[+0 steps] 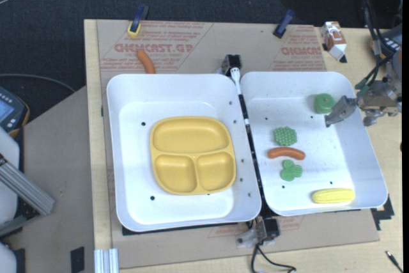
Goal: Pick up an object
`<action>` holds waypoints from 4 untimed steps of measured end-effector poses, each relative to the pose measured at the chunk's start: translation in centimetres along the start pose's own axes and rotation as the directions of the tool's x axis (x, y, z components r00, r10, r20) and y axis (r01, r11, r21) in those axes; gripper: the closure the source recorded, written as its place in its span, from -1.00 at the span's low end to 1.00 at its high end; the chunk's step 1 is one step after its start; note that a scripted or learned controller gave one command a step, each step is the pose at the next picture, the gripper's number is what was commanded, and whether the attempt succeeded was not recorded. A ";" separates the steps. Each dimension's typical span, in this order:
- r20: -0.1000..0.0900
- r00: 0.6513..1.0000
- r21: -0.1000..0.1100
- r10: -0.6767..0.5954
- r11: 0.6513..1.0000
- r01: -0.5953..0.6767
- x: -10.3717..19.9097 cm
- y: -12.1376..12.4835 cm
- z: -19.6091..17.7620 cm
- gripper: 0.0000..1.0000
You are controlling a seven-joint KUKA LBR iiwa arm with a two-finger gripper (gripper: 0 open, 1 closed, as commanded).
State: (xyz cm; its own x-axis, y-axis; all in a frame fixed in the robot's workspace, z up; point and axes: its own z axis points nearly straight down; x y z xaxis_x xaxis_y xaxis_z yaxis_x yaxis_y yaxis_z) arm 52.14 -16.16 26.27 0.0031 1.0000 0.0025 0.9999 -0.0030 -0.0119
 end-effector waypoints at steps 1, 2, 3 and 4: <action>0.003 1.000 -0.012 -0.003 1.000 0.003 0.0 0.2 -0.6 -1.00; 0.001 1.000 -0.007 -0.003 1.000 0.003 0.1 1.1 4.1 -1.00; 0.000 1.000 -0.005 -0.002 1.000 0.002 0.5 0.2 9.8 -1.00; 0.000 1.000 -0.007 -0.002 1.000 0.002 0.5 0.9 15.9 -1.00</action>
State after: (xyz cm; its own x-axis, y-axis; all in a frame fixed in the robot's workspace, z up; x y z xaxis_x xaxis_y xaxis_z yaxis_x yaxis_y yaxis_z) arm 52.82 -15.62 10.37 0.0007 1.0000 0.0025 1.0000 -0.0006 -0.0051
